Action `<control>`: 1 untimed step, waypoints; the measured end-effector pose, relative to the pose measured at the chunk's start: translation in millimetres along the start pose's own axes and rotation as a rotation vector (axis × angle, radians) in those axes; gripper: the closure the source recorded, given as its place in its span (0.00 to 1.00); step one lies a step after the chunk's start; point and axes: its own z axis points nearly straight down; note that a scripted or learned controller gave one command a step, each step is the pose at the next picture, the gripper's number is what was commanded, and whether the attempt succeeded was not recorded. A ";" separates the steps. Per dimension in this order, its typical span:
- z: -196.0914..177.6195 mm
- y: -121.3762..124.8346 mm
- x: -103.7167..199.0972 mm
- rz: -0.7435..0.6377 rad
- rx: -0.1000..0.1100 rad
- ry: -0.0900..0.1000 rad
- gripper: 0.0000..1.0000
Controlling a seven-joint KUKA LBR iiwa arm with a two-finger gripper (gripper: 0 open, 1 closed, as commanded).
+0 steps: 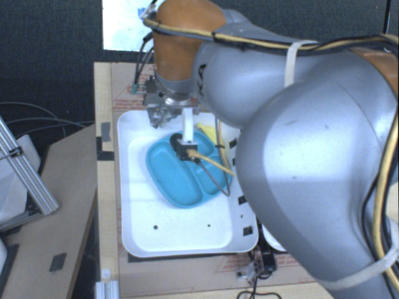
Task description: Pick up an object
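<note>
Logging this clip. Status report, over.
Gripper at far end of bin, hold unconfirmed. Blue dish lying in bin, near gripper. Yellow item beside dish, partly hidden by arm.

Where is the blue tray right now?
In the camera view, the blue tray lies in the middle of the white bin, below the gripper, left of a yellow object.

Dark backdrop (pixel 50 42) behind tan bench (pixel 103 95); aluminium rail (pixel 28 173) at left
</note>
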 end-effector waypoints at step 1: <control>-69.3 -58.5 1.6 -0.002 -0.010 0.005 1.00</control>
